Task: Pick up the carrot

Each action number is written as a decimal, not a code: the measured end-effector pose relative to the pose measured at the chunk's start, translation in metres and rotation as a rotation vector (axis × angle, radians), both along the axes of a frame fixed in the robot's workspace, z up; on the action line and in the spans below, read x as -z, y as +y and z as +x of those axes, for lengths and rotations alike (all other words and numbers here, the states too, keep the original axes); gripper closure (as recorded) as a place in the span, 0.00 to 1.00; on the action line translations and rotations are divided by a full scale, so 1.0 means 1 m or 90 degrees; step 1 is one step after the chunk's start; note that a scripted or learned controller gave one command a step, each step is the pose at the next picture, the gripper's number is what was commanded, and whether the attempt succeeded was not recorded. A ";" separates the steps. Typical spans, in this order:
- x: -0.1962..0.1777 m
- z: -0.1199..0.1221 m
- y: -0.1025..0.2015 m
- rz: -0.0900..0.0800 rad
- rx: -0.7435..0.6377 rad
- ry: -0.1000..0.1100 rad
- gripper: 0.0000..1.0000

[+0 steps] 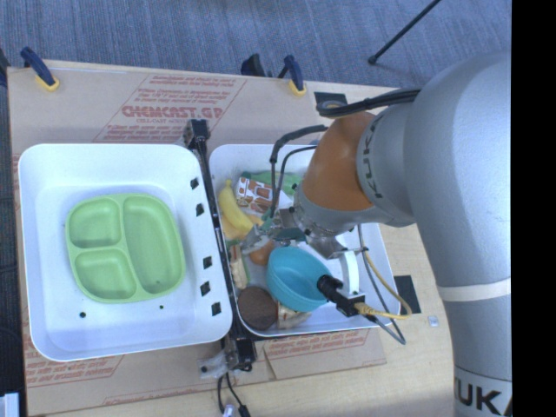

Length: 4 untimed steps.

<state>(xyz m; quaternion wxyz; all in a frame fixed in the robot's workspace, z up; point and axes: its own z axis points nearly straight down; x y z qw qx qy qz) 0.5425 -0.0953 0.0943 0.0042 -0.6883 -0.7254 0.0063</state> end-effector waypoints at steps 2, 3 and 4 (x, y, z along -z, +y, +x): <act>0.003 -0.004 0.004 0.000 0.196 -0.005 0.00; -0.101 0.055 0.026 0.001 0.294 -0.008 0.00; -0.282 0.078 0.004 -0.002 0.155 -0.013 0.00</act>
